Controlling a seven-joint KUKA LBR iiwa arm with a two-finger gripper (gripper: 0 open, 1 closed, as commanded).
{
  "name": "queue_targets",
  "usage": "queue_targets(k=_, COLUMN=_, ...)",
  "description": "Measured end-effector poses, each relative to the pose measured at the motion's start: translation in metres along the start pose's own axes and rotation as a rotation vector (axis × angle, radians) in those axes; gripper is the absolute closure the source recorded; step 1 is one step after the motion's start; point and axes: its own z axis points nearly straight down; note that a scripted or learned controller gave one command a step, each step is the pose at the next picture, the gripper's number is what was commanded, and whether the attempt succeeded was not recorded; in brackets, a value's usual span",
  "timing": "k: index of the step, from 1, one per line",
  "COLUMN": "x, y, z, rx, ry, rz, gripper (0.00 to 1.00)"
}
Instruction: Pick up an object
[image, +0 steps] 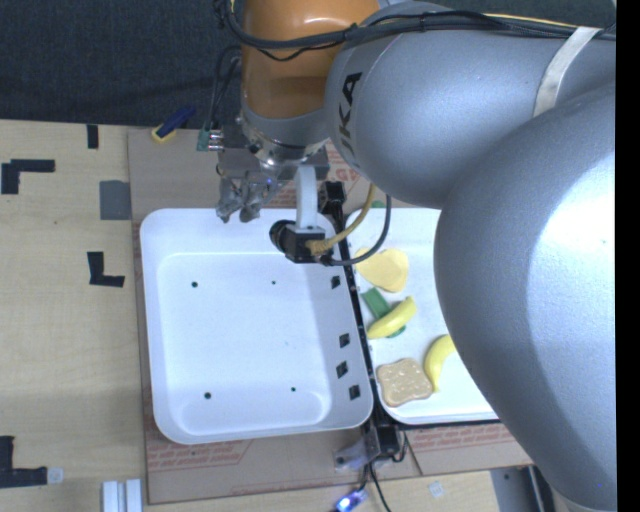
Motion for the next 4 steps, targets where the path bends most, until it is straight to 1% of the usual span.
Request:
queue_targets(k=1, x=0.024, y=0.02, z=-0.222, rx=-0.038, ry=0.012, rz=-0.003, gripper=1.0)
queue_targets(k=2, x=0.023, y=-0.047, z=-0.239, rx=-0.02, ry=0.008, rz=-0.003, gripper=1.0)
queue_targets(k=3, x=0.023, y=-0.108, z=-0.235, rx=-0.017, ry=0.006, rz=-0.002, gripper=1.0)
queue_targets(k=4, x=0.022, y=-0.145, z=-0.235, rx=-0.018, ry=0.005, rz=-0.001, gripper=1.0)
